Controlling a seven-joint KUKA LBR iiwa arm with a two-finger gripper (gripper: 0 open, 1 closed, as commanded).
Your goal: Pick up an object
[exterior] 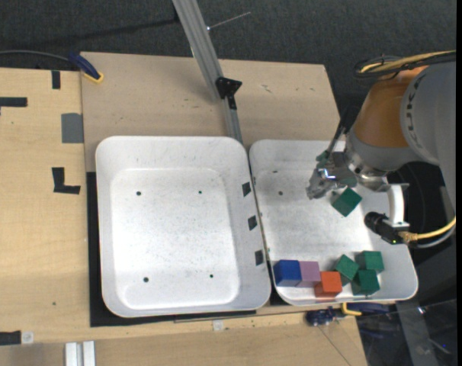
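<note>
Green block point(346, 201) at fingers point(322, 183), mid right bin point(292, 166), blocks point(328, 273) along near edge.

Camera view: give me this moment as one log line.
arm: over right bin | gripper: beside green block, grasp unconfirmed | other blocks: clustered at near edge | left bin: untouched

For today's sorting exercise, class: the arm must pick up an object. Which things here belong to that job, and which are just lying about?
Belongs to the job:
- gripper
- green block right beside the gripper
- blue block, purple block, orange block, and three more green blocks in the right bin

Just lying about:
- left bin
- metal pole
- black tape marks
</note>
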